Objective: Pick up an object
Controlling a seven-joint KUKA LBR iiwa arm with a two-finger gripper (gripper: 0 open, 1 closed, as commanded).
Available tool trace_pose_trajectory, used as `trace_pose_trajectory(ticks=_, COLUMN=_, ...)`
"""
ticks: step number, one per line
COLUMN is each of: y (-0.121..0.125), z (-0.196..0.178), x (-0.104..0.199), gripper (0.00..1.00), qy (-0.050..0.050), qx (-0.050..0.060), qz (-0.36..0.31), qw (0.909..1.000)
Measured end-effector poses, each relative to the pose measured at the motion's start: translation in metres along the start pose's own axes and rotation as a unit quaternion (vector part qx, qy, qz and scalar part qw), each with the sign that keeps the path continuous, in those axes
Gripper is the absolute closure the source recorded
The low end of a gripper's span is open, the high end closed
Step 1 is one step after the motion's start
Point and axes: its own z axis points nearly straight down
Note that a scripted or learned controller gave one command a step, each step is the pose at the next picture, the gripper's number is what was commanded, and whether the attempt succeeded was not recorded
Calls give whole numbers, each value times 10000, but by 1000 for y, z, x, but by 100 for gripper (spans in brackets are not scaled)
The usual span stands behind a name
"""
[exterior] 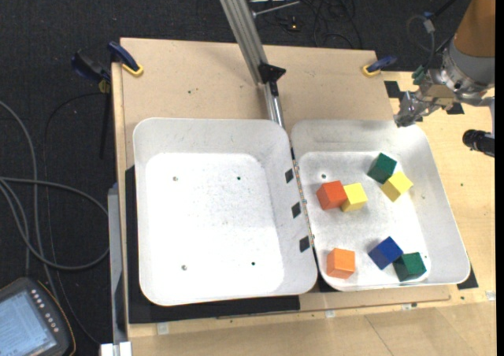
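The arm [475,39] reached in from the right, grey with its orange band high at the edge of the view, and its gripper [406,114] hung over the far right corner of the right bin [442,216]. The gripper was small and dark against the bench, and whether it was spread or closed up could not be made out; nothing was seen held in it.

All the blocks lay in the right bin. Nearest the gripper, towards the far side, a dark green block [383,167] sat touching a yellow block [398,185] at one corner. Near the middle of the bin a red-orange block [331,194] and a second yellow block [355,197] lay pressed side by side. Along the near edge an orange block [340,262] stood alone on the left, well apart from a blue block [385,252] and a second green block [410,266], which touched each other close to the near right corner.

The left bin [142,189] lay just beside the right one, their rims meeting along the middle. Both rested on a pale wooden board [197,79] held by a clamp [126,60] at the far left corner and another clamp [378,66] at the far right. A metal pole [240,20] slanted down from the top to the gap between the bins
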Motion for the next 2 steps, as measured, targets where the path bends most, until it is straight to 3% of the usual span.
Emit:
trace_pose_trajectory(ticks=1, y=1, z=-28, x=0, gripper=100, qy=4, qx=7, qz=2, qw=10000)
trace_pose_trajectory(ticks=2, y=-24, z=-28, x=55, gripper=100, qy=25, qx=41, qz=-22, qw=10000)
